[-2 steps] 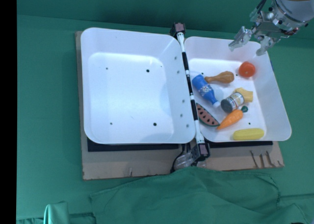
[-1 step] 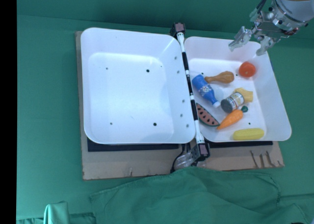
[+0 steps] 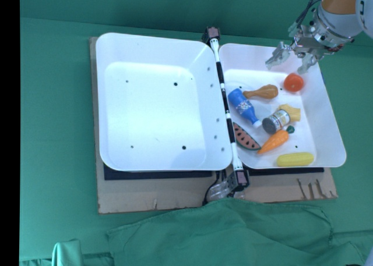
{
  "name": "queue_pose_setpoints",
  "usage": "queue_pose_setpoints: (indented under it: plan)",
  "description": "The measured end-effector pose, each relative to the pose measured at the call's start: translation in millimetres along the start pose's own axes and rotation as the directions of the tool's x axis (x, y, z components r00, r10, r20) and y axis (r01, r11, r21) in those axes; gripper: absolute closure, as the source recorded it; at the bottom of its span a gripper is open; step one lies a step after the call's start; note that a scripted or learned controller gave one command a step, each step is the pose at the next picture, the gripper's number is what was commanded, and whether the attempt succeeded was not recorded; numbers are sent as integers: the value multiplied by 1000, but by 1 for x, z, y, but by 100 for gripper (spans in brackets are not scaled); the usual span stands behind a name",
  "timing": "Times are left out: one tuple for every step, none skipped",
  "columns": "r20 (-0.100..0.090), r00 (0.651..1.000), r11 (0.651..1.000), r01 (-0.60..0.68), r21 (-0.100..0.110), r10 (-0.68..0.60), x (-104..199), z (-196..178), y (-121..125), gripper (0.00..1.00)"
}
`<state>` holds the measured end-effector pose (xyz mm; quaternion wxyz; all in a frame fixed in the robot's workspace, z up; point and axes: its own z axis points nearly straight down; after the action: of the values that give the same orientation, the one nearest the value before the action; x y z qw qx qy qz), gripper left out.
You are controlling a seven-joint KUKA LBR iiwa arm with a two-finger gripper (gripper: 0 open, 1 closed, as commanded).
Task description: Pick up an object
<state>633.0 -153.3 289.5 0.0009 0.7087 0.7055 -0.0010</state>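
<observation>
Over the far right corner of the right-hand bin (image 3: 326, 120) we find the pincer (image 3: 290, 61), hanging off the grey arm with its orange band, fingers spread and nothing between them. We call this the approach step: no object is gripped, and every candidate lies in the bin.

Closest to the pincer, just below its right-hand finger, sits the orange ball (image 3: 294, 82), round and apart from its neighbours. A little further down and to the pincer's left lies the chicken drumstick (image 3: 263, 92), and beside that the blue bottle (image 3: 243, 107), lying on its side. Lower again we see the small tin can (image 3: 275, 122) touching a yellow piece (image 3: 291, 112), then the carrot (image 3: 274, 141), the watermelon slice (image 3: 245, 137) by the dividing wall, and the corn cob (image 3: 295, 159) furthest off, at the near rim. The left bin (image 3: 116, 55) lies well away across the divider.

What the next move calls for, as we judge it: centre the spread fingers over one target, the ball looking the handiest, drop down until the fingers straddle it, then close. A round thing may well roll or squirt out, so the alignment wants care.
</observation>
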Motion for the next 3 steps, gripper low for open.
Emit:
queue_pose_setpoints:
  plan:
    - [-1, 1000, 1000, 1, 2, -1, 9, 52, -1, 0]
    - [-1, 1000, 1000, 1, 2, -1, 8, 102, -1, 0]
    - [3, 1000, 1000, -2, -11, 2, 6, 86, 1, 100]
